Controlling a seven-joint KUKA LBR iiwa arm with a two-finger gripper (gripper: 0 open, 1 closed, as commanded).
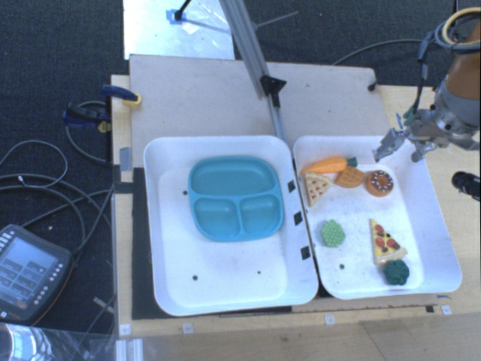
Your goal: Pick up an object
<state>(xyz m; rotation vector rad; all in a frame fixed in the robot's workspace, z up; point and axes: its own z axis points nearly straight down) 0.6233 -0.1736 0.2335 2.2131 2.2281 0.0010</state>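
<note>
Gripper [402, 146] — fingers spread, holding nothing — hovers beside the brown sprinkled doughnut [379, 183].

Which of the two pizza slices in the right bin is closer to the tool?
The smaller pizza slice at the bin's left edge, below the carrot; the pepperoni-topped slice lies farther from the tool.

The scene was brightly and evenly lit from above. The two white bins [225, 292] were nearly washed out, with faint soft shadows along their rims. A pale metal sheet [161, 13] at the top glared strongly. The dark carpet [52, 36] kept little detail. Toys in the right bin cast only small, soft shadows. The picture was slightly soft overall, and the arm [458, 81] at the right edge looked blurred.
</note>
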